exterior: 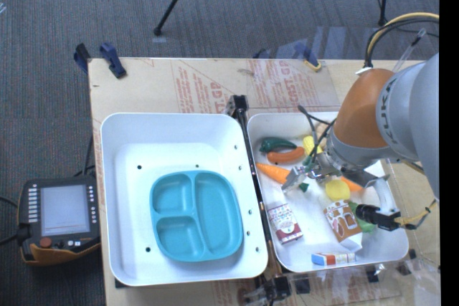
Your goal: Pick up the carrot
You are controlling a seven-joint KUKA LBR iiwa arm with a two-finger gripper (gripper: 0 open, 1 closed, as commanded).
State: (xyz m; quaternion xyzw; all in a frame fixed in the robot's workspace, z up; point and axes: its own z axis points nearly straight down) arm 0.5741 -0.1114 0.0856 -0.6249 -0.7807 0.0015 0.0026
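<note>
Overhead slant view of the bench. The carrot (274, 172) lies in the right bin (373, 254), near that bin's left wall, its thick end toward the wall and its tip pointing toward the gripper (295, 179). The gripper hangs just beside the carrot's tip; whether it touches is unclear, and its metal fingers blur together, so spread or pressed together cannot be told. Little free room remains here: a green pepper (276, 144) and a hot dog (287, 154) lie just behind the carrot, a yellow item (337, 188) just right of the gripper, and a small red-and-white carton (285, 221) toward the front. Open floor lies between the carrot and that carton. Further front sit a second printed carton (343, 220) and a flat tube-like box (333, 258). The arm (380, 122) covers the bin's far right part and is cut off at the frame edge. The left bin (115, 147) holds a blue divided plate (196, 215). Both bins rest on a cardboard-covered bench (186, 79); grey carpet surrounds it, with a teach pendant (61, 215) on the floor at left.
</note>
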